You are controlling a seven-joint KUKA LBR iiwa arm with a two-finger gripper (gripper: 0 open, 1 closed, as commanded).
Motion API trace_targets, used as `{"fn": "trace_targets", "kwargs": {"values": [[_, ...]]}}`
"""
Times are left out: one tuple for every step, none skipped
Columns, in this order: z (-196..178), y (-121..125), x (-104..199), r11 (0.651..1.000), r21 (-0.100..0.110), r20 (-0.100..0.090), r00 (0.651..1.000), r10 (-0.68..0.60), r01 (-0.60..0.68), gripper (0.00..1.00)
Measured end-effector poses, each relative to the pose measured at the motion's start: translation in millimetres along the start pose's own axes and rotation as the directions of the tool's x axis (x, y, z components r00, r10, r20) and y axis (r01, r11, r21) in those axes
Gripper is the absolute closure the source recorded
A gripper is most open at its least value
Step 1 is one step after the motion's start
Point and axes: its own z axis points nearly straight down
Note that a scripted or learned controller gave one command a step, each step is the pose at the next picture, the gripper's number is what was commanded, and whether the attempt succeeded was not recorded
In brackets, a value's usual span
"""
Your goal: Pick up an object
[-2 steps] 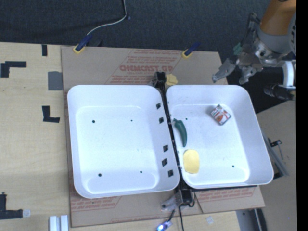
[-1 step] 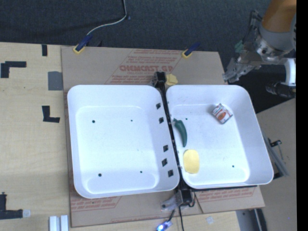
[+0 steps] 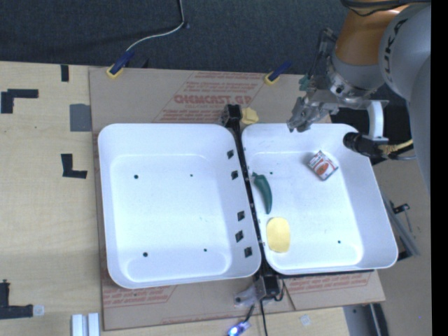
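Camera view: the hand (image 3: 302, 122) hangs above the right bin's (image 3: 350, 254) far rim, grip unreadable, touching nothing.

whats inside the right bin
Right bin holds a small red-and-white packet, a green pepper-like piece and a yellow lump. The gripper covers its far rim.

We see the gripper (image 3: 302, 122) above the right bin's (image 3: 364, 208) far rim, and in that bin a red-and-white packet (image 3: 322, 164), a green pepper (image 3: 263, 190) and a yellow piece (image 3: 278, 234).

Arm (image 3: 392, 33) cropped top right; hand (image 3: 302, 122) blurred
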Motion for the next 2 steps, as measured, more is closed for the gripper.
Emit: {"fn": "trace_targets", "kwargs": {"values": [[-145.4,-12.6,10.9,1.0,-0.02,0.002,1.0,0.001,-0.001,1.0],[-104.9,-80.1,60.4,1.0,0.003,-0.002,1.0,0.0,0.0,1.0]]}}
